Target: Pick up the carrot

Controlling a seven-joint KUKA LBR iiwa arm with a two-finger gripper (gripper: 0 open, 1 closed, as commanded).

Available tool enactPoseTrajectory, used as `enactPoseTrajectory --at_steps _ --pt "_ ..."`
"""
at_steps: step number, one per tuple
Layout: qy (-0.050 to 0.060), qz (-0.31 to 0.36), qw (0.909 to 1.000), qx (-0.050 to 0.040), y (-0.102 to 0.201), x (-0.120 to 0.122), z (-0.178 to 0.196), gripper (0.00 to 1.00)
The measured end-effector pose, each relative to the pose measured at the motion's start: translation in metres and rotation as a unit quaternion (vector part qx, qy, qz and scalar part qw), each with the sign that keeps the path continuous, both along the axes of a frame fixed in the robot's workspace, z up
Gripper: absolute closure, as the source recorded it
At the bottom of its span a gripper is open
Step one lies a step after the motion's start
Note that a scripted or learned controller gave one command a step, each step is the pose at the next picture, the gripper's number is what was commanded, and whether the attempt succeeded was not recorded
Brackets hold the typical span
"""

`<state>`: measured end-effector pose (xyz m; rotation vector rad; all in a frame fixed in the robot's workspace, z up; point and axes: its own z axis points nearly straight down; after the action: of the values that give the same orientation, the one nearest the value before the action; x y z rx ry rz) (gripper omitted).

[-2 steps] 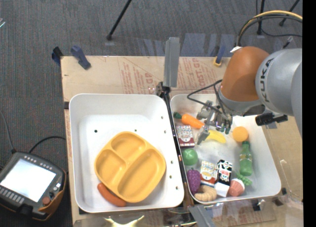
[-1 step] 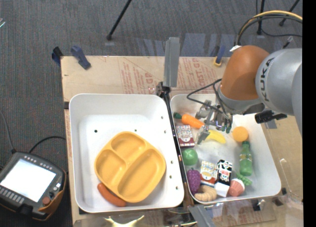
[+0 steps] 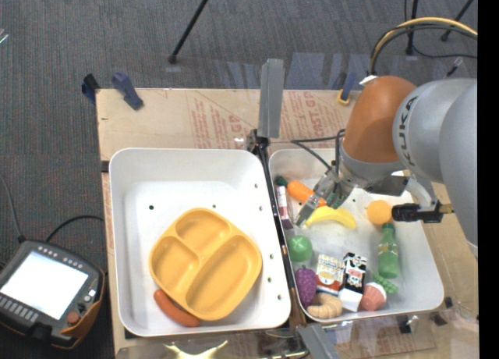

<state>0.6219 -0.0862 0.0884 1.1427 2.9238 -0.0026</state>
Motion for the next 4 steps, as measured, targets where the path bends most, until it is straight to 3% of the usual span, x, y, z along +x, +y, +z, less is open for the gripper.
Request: enactPoseTrajectory --at_steps 1,2,3,4 --pt "0.002 -0.114 0.9935 0.0016 0.0 -0.039 -0.001 0.0" --pt "0.003 -0.112 0.9936 0.0017 0.0 -0.039 0.008 1.0" --pt "-0.004 -0.16 0.9871 0.0034 0.094 -0.026 0.128 1.0" --pt "0.003 -0.076 0.9971 0.0008 0.019 -0.1 0.11 1.0"
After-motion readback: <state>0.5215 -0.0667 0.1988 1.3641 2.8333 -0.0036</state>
